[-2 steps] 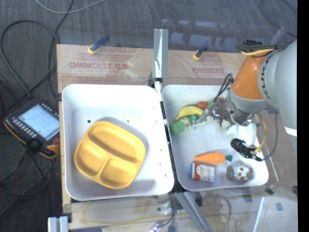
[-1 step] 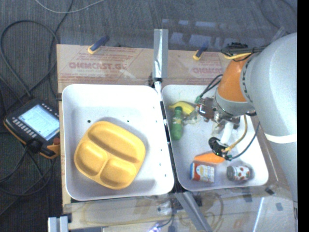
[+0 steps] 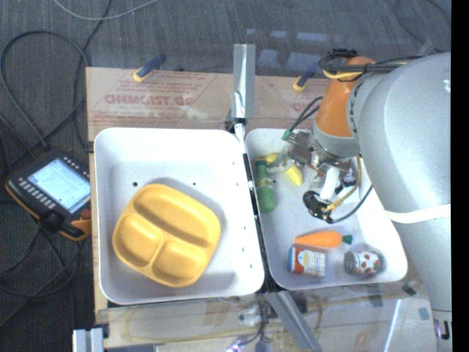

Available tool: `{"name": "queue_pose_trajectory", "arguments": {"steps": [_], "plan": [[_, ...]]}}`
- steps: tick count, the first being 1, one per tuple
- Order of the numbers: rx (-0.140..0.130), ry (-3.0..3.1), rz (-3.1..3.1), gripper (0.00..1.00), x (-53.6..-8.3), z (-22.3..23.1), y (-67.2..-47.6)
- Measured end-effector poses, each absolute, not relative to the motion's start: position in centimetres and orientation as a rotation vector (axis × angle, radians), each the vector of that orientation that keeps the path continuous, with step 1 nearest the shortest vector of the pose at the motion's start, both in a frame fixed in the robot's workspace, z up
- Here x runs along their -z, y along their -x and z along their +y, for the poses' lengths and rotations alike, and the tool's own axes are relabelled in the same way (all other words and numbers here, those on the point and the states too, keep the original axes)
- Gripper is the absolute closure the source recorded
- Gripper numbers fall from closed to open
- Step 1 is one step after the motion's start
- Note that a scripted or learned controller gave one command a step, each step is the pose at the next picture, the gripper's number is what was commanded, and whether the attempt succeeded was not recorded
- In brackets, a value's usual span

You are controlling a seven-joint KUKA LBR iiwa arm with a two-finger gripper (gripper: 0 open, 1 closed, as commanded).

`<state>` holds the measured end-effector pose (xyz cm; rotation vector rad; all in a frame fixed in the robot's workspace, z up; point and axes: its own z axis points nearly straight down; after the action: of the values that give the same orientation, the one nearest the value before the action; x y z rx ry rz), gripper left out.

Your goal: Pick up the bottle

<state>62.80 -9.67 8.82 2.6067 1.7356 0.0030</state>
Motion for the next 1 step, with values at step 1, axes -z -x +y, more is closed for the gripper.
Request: {"name": "queue_pose_trajectory", "arguments": {"steps": [1], "plan": [[-0.01,-2.733,1.524,0.0,-8.89,-9.71,-58.13]]}}
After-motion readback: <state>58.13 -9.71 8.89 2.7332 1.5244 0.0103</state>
